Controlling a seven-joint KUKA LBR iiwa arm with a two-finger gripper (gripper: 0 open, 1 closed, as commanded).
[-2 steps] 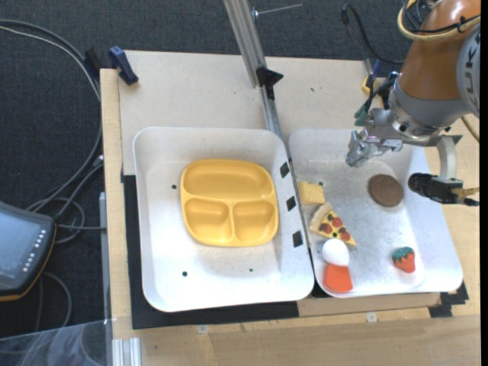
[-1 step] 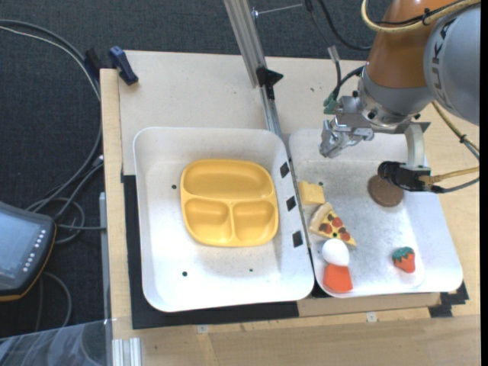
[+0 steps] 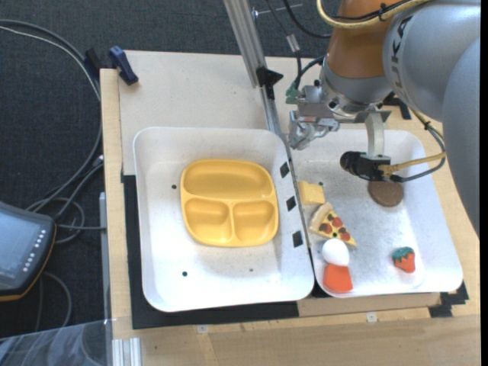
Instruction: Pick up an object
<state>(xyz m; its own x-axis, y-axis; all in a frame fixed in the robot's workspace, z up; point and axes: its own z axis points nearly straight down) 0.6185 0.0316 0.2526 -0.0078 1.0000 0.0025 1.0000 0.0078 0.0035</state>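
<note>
My gripper (image 3: 303, 133) hangs over the back left corner of the right bin (image 3: 438, 227), close to the wall between the two bins. In that bin lie a yellow cheese wedge (image 3: 310, 193), a pizza slice (image 3: 332, 226), a white egg (image 3: 335, 252), an orange-red piece (image 3: 338, 279), a strawberry (image 3: 404, 259) and a brown round cookie (image 3: 386, 194). The cheese wedge lies nearest the gripper, a little in front of it. The gripper is small and partly in shadow under the wrist.
The left bin (image 3: 152, 227) holds a yellow divided plate (image 3: 229, 202). A slanted metal post (image 3: 248, 33) rises behind the bins, right beside the gripper. A black part on a cable (image 3: 364, 164) hangs from the arm over the cookie. A blue clamp (image 3: 123, 64) sits at the bench's back left.
</note>
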